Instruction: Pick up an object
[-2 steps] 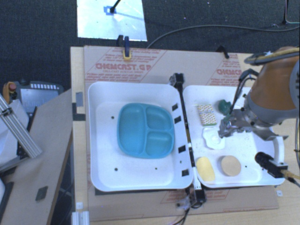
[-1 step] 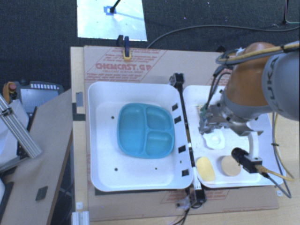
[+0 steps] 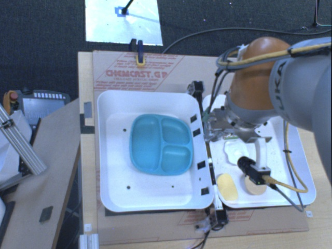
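While the grey arm's jaws (image 3: 220,131), state unclear, hang low over the right white bin (image 3: 303,183), a blue divided plastic plate (image 3: 161,144) lies in the left bin (image 3: 111,113).

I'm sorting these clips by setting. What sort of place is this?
Most likely a robotics lab test bench: two shallow white bins sit on a board, a KUKA arm reaches over the right bin, and a teach pendant lies at left.

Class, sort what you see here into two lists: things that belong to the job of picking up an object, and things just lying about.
Job:
arm
right bin
yellow piece
tan disc
white piece

Lying about:
left bin
blue plate
pendant
clamp
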Robot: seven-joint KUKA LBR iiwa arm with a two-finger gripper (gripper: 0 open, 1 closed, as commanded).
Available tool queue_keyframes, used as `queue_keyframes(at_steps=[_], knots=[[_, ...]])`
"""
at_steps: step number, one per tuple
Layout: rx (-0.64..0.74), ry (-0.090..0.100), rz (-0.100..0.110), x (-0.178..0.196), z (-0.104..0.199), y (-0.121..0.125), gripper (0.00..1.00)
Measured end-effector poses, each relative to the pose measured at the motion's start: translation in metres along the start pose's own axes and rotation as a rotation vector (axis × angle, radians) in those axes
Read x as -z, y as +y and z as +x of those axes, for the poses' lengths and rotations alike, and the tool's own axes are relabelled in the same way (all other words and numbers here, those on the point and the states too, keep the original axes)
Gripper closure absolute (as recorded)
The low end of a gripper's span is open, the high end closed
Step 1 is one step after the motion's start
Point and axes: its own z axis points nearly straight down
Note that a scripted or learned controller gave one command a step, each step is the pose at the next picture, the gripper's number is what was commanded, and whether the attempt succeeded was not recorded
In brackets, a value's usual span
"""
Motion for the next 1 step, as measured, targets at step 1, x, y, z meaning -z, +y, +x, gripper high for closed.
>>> queue_keyframes(at_steps=[1], knots=[[-0.001,-0.001,0.002,-0.0120,0.0503,0.0079,1.00]])
